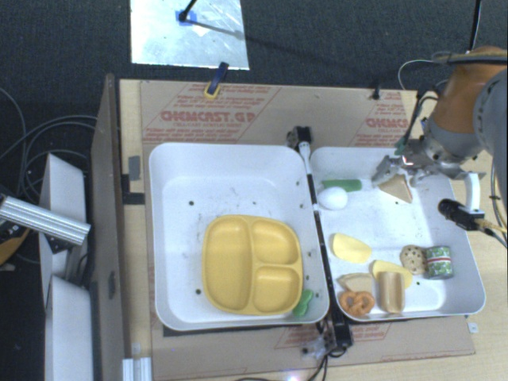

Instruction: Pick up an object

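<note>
The jaws (399, 167) are being held low over the far end of the right bin (468, 292), just above a tan wedge-shaped piece (397, 187); whether they are parted or closed cannot be told. The approach-and-grasp step is judged to be under way, with the wedge lying on the bin floor, not lifted. A descent and closure around the wedge are being called for next, clear of the white egg (332, 198) and green piece (341, 185) nearby.

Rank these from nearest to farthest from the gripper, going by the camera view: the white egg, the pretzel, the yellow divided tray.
Measured from the gripper:
1. White egg, at the right bin's upper left, by the divider.
2. Pretzel, at the right bin's lower left corner.
3. Yellow divided tray, across the divider in the left bin.
</note>
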Available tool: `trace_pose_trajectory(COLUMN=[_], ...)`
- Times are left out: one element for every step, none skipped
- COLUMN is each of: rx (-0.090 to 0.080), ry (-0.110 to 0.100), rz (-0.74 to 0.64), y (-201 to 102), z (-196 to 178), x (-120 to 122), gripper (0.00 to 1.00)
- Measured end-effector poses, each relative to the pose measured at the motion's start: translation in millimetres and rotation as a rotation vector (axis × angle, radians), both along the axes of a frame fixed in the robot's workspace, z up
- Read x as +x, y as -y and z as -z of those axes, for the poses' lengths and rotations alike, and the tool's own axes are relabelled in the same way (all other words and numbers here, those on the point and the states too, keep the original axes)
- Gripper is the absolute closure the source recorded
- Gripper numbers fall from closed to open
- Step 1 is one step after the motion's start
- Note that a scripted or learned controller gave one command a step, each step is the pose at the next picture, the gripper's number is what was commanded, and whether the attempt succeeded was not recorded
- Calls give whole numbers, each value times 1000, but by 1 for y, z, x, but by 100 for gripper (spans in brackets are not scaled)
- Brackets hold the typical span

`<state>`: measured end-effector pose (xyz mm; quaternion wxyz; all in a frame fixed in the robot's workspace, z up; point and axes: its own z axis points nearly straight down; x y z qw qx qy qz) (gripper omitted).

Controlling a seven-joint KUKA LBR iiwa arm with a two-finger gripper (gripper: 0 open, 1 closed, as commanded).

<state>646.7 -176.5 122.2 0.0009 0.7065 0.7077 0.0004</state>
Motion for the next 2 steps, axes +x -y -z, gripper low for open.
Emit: trace_pose_trajectory(rx=[1,-6], ry=[-5,21], rz=[4,-8], y=[32,19], z=[40,-106], x=[-57,19], gripper=[0,0])
